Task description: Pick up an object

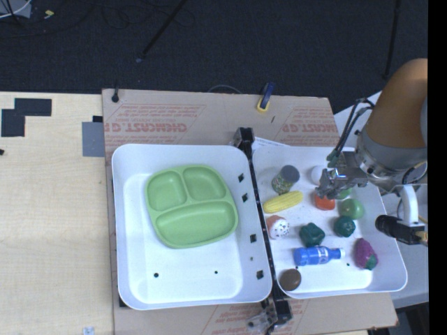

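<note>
Hovering over a round orange piece (324, 202), the metal claw (332, 184) hides its finger state.

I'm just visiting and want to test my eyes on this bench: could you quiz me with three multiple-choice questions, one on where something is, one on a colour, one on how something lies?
1. Where is the green divided plate?
A. left bin
B. right bin
C. on the cardboard

2. What colour is the small bottle?
A. red
B. blue
C. yellow

3. How does that bottle rest?
A. upright
B. on its side
C. leaning on the corn

Answers: 1 A, it lies in the left bin. 2 B, blue body with a white cap. 3 B, it lies flat in the right bin, apart from the corn.
</note>
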Robot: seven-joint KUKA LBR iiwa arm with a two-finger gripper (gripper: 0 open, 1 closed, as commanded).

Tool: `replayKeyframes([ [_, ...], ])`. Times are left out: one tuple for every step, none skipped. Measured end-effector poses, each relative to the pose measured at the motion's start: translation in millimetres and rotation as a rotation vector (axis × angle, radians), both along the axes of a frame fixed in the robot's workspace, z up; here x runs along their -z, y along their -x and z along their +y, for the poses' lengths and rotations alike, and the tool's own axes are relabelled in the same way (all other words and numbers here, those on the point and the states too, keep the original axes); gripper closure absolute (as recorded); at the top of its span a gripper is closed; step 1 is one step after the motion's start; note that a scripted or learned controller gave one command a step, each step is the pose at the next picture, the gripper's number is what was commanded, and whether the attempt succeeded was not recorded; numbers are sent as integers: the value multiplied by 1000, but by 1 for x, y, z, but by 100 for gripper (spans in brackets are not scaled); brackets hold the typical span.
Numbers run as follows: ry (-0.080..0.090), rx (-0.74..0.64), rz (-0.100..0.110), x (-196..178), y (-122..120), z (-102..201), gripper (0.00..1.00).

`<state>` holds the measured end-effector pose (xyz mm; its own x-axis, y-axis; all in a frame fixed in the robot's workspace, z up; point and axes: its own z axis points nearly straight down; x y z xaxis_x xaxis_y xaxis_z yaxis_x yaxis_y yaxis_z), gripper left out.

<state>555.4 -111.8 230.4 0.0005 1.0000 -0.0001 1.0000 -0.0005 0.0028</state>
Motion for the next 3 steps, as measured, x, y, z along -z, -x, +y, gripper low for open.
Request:
replayKeyframes([
  [-3, -4, 6, -9, 19, 51, 100],
  [-2, -3, 9, 8, 41, 96, 100],
  [-2, -4, 7, 11, 51, 149, 100],
])
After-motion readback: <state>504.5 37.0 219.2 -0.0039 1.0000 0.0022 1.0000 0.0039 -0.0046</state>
